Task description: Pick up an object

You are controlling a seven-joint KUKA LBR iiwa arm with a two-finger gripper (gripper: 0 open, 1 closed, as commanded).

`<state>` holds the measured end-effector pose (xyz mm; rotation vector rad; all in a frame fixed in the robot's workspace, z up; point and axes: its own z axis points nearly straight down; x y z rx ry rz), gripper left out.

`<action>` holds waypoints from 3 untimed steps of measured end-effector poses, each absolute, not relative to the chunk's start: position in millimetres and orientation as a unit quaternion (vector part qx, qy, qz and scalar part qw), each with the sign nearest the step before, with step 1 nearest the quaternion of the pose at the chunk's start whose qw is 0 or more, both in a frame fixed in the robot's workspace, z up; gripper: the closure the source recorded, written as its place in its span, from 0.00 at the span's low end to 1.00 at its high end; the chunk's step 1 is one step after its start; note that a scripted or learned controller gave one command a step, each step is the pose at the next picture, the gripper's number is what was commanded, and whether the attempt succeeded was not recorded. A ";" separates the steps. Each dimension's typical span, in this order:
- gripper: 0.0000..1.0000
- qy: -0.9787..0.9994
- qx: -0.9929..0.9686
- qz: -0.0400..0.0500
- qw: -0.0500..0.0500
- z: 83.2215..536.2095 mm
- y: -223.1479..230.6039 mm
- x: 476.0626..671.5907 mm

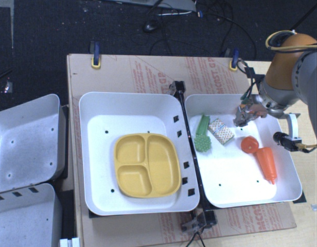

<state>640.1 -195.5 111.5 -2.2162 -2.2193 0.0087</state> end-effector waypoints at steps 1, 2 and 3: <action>1.00 -0.707 -0.707 -0.002 -0.004 171.1 -204.4 643.8; 1.00 -0.708 -0.706 -0.002 -0.004 229.1 -196.2 640.0; 1.00 -0.708 -0.706 -0.002 -0.004 280.6 -196.2 641.6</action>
